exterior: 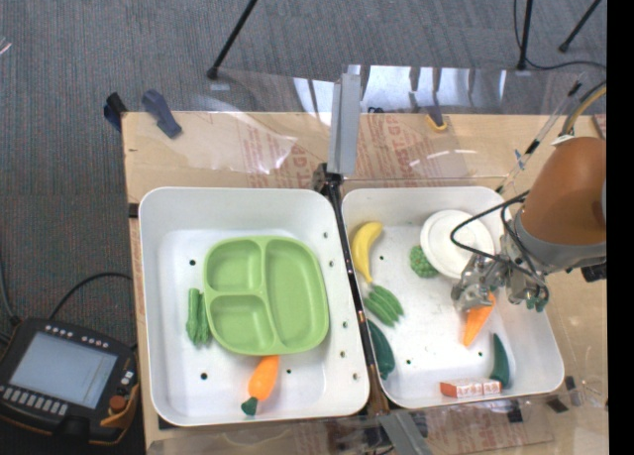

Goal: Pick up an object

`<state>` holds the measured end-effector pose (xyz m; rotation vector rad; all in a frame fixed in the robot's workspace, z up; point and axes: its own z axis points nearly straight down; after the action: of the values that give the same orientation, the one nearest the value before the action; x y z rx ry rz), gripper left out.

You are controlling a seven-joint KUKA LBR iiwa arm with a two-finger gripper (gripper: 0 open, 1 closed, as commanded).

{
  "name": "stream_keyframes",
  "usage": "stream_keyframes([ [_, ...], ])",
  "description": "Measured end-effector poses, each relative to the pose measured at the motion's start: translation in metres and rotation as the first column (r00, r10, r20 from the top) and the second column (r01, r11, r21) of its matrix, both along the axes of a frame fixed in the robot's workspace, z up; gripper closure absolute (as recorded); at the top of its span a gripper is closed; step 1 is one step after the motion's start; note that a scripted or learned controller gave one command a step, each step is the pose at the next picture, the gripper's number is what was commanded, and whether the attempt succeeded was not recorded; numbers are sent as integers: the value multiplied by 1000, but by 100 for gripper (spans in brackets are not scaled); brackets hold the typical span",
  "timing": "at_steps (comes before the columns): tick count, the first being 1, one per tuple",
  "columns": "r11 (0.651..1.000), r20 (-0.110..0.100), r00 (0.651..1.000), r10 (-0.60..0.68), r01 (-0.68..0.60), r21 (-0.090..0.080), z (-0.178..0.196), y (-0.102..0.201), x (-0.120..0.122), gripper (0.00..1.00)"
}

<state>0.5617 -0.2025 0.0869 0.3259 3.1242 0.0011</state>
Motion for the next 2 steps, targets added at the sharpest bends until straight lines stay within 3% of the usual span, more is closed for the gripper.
stream_keyframes([
  [1,1000,-3,1000,1,-1,2,0,1,-1,0],
  [2,1000,-2,1000,-10,10,0,0,3,-46,0],
])
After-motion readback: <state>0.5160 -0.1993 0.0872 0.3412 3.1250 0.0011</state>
